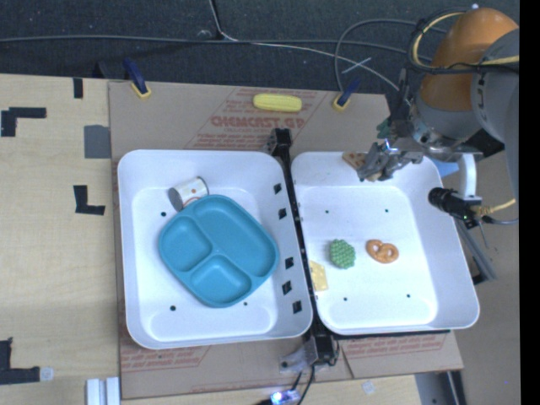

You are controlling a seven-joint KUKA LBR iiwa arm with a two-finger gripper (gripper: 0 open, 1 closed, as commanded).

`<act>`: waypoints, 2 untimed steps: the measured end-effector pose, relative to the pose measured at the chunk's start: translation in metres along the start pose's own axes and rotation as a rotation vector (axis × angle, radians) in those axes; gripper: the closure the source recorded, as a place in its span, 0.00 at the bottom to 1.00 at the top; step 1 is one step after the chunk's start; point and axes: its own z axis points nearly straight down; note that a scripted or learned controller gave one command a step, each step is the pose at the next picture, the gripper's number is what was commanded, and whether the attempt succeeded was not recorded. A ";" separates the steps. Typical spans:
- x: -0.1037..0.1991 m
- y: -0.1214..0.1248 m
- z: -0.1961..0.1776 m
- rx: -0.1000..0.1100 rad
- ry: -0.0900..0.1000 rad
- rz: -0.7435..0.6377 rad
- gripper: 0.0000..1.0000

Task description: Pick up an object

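Observation:
My gripper [372, 170] hangs over the back edge of the right bin [422, 306], near its back left corner. A small tan piece [353, 159] shows just left of the gripper's tip, and I cannot tell whether it is held. On the floor of the right bin lie a green knobbly lump [341, 254], an orange pretzel-shaped piece [382, 251] and a flat yellow piece [317, 275] against the left wall. All three lie well in front of the gripper.
The left bin [139, 306] holds a blue divided plate [218, 249] and a small white cup [189, 192] lying on its side behind it. A yellow oblong object [277, 102] rests on the cardboard behind the bins. A black divider [289, 218] runs between the bins.

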 end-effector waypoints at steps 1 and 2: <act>-0.004 0.003 -0.044 0.001 0.000 0.001 1.00; 0.043 0.000 -0.047 0.006 0.002 -0.003 1.00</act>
